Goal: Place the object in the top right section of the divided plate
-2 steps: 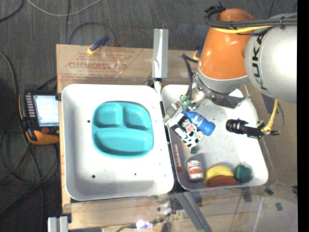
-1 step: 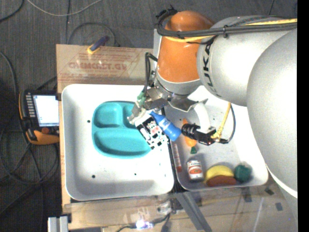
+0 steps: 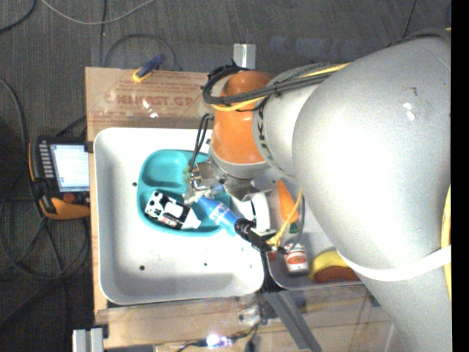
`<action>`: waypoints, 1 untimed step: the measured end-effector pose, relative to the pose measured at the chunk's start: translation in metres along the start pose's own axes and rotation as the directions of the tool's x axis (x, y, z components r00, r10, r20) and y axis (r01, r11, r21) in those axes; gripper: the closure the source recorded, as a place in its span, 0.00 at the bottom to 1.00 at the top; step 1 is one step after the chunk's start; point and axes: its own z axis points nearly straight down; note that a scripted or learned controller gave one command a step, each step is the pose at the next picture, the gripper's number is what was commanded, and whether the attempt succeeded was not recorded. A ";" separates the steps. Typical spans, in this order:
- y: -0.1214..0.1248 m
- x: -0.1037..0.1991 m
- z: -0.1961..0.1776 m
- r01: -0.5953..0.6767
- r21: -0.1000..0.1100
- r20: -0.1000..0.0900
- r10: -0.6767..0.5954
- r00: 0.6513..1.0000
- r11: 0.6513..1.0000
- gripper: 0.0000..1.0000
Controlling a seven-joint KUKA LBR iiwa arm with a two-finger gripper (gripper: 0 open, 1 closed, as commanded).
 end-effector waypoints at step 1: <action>-0.006 -0.003 0.009 -0.054 -0.032 -0.012 0.053 0.998 0.998 1.00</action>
